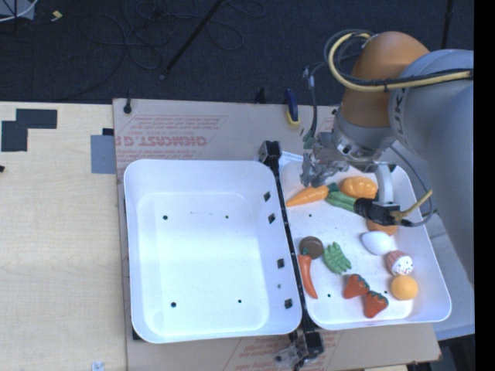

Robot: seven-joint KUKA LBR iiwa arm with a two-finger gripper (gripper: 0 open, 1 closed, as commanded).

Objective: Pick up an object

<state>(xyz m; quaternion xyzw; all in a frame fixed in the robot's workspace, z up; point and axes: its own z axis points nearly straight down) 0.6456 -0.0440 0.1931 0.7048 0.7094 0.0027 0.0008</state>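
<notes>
A: Carrot [308, 195] – where's it sit rel. to the gripper [315, 172]?

B: Just below it, at the far-left corner of the right bin [429, 304], lying flat, pointed end toward the divider. Gripper's low over that corner; can't tell how wide the jaws are or if they've got anything, too dark and small.

A: Nearby?

B: Green veg [340, 200] touching the carrot's thick end, orange piece [359, 186] just behind that. Further out: white egg [377, 243], brown-topped item [312, 246], leafy green [336, 257], red-orange chili [308, 275], two strawberries [365, 295], orange ball [404, 287], speckled pink-white thing [400, 264].

A: Left bin [139, 207]?

B: White, w/ small black dots on its floor.

A: Any text?

B: Red print on the cardboard [174, 134] behind, upside down and not legible.
</notes>
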